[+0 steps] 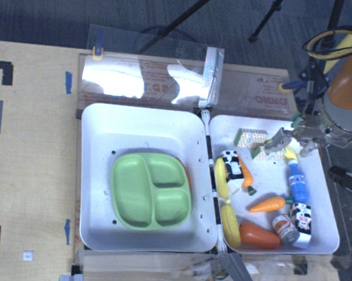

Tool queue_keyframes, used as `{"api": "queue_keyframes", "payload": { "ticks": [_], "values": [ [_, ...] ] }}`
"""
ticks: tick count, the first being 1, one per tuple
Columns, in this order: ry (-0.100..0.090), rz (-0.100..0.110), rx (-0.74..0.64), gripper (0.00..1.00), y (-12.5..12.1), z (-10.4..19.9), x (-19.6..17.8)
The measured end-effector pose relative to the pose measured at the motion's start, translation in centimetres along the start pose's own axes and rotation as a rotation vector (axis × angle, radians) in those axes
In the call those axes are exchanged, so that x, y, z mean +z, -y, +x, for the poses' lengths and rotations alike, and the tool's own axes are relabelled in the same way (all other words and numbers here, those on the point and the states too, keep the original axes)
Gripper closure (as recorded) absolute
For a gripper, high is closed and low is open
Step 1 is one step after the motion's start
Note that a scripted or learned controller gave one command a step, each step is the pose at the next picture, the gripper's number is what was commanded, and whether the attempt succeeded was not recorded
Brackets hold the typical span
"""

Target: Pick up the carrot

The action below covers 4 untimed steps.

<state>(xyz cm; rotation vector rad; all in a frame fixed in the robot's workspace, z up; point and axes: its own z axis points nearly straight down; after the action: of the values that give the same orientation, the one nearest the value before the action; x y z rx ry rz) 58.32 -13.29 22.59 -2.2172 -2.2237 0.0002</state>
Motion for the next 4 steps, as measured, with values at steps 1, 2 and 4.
{"api": "queue_keyframes", "payload": {
  "ticks": [1, 2, 4],
  "values": [
    [0.000, -0.002, -0.071, 0.00, 1.7, 3.9, 9.2],
    [-0.001, -0.043, -0.266, 0.00, 1.8, 2.0, 11.8],
    [0.016, -0.059, -0.260, 0.00, 1.5, 1.3, 10.4]
  ]
}}
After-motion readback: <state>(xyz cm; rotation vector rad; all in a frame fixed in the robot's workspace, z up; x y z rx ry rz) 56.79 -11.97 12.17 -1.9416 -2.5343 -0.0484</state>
